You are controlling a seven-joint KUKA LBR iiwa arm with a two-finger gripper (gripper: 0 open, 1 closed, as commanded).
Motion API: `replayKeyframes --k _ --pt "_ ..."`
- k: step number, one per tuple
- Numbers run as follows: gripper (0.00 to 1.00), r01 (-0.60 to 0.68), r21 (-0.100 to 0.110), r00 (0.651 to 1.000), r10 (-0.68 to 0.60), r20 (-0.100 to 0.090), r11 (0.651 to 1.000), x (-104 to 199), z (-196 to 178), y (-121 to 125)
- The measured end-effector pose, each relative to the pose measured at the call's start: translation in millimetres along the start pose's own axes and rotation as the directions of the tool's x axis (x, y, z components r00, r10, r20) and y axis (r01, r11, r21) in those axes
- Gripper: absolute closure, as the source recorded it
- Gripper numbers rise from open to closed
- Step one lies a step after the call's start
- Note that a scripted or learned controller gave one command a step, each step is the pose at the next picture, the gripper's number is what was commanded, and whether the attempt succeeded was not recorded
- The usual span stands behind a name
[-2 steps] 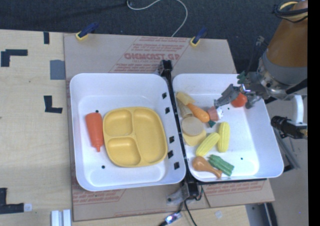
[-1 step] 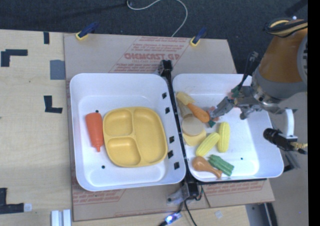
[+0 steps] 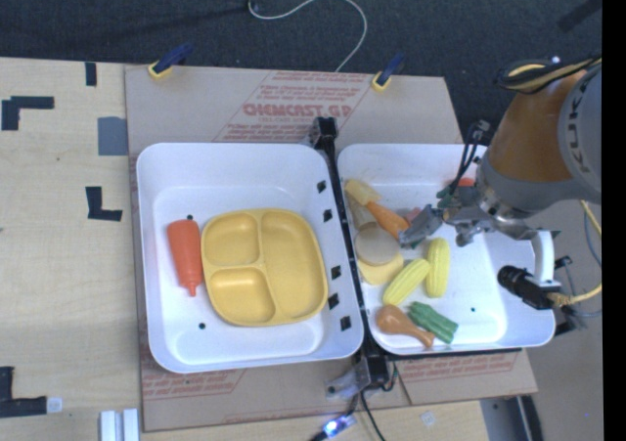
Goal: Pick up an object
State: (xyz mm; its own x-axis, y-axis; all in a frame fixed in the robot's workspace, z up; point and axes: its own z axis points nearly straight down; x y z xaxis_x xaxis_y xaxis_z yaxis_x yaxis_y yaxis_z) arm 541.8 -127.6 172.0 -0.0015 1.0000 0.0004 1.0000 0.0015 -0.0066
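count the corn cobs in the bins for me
2, both in the right bin: one corn cob lies slanted near the middle, the other corn cob sits just right of it, more upright. The arm may hide others.

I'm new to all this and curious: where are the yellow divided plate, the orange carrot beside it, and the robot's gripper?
yellow divided plate (image 3: 264,266), camera view, middle ridge.
orange carrot (image 3: 184,253), camera view, mid-body.
gripper (image 3: 423,226), camera view, between its fingertips.
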Motion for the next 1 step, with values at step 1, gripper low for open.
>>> replayKeyframes --k 1 --pt "0.0 0.0 0.0 1.0 0.0 0.0 1.0 1.5 45.3 -6.0"
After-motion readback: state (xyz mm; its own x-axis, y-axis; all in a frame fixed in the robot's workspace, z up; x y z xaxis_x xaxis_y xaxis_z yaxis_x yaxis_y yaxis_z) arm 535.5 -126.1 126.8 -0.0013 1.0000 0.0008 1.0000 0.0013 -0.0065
